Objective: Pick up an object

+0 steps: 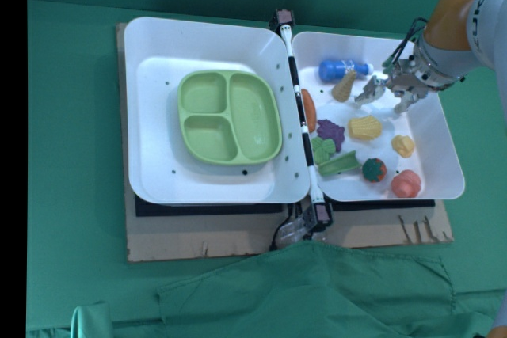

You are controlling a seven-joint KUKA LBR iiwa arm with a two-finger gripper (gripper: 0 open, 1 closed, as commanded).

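My gripper (pixel 386 95) hangs over the upper middle of the right bin (pixel 447 162), its fingers spread open with nothing between them. Just below it lies a yellow corn piece (pixel 365 127). To its left are a tan cone-shaped toy (pixel 344 86) and a blue bottle (pixel 341 69). Lower in the bin sit a small yellow piece (pixel 403 145), an orange-red tomato-like toy (pixel 406 184), a red-and-green strawberry (pixel 374 169), a green pod (pixel 339 164), purple grapes (pixel 330 132), a green broccoli (pixel 322 148) and an orange carrot (pixel 308 108).
The left bin (pixel 150 51) holds a light green divided plate (pixel 230 116). A black-and-white divider bar (pixel 297 107) runs between the bins. Green cloth (pixel 317 289) lies bunched at the front of the bench. The arm's orange band (pixel 463 0) is at the upper right.
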